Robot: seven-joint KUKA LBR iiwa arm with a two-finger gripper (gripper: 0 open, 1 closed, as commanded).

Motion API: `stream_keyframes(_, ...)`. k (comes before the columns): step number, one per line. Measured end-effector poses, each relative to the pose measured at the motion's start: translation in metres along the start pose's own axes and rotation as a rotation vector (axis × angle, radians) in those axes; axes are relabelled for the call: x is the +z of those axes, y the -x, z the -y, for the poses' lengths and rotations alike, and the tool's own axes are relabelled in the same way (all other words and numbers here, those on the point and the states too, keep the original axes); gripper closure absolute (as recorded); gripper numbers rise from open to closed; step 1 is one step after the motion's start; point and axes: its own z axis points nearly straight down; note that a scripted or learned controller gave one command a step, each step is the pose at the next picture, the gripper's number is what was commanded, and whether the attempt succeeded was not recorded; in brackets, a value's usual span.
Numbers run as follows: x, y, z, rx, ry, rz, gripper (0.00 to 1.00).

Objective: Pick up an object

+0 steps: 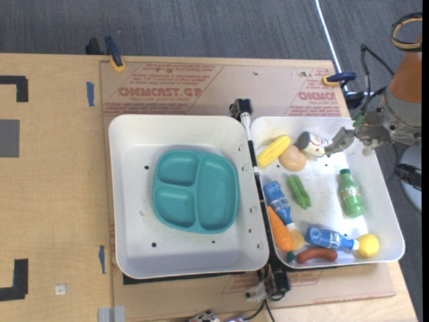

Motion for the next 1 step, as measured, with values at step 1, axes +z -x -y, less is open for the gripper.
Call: stream_keyframes(1, 0.0965, 0.0310, 0.0559, -0.268, 0.001, -0.008, 0.00)
